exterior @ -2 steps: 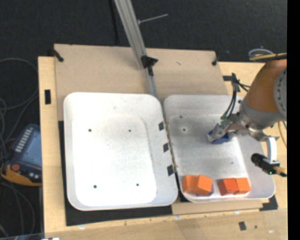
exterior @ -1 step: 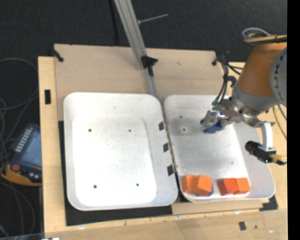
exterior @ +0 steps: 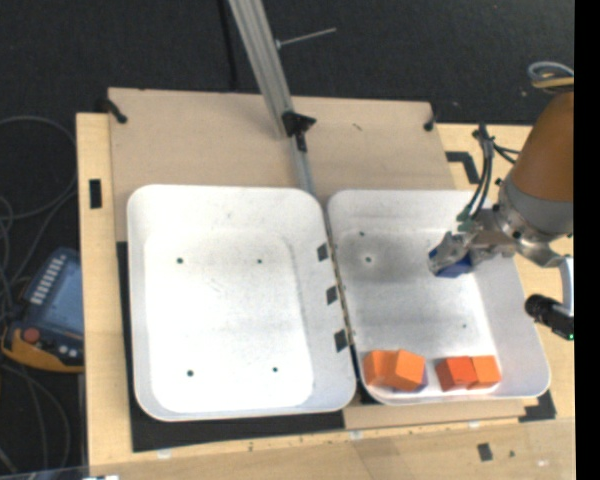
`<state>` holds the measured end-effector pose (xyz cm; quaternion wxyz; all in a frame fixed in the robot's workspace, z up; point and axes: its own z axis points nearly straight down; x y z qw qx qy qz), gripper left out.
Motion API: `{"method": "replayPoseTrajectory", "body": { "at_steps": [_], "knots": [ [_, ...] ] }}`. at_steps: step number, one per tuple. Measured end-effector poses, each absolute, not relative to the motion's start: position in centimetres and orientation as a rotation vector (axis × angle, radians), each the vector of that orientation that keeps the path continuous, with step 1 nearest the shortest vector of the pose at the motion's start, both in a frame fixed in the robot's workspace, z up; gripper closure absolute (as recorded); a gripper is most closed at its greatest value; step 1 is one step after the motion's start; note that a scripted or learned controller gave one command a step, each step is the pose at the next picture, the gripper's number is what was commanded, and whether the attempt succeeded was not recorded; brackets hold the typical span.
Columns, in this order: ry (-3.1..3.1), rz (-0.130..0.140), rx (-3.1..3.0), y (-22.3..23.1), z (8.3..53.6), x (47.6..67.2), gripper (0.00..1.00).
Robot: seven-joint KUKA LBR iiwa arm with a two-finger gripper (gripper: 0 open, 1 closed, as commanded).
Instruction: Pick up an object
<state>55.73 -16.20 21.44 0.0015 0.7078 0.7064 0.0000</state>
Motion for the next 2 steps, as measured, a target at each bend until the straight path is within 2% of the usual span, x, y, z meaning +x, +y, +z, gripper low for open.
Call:
{"method": "replayPoseTrajectory", "body": {
  "at_steps": [1, 2],
  "knots": [
    [2.233, 0.005, 2.211, -5.72, 20.99, 57.36, 1.00],
    [2.223, 0.001, 2.219, -6.26, 21.03, 57.30, 0.00]
  ]
}}
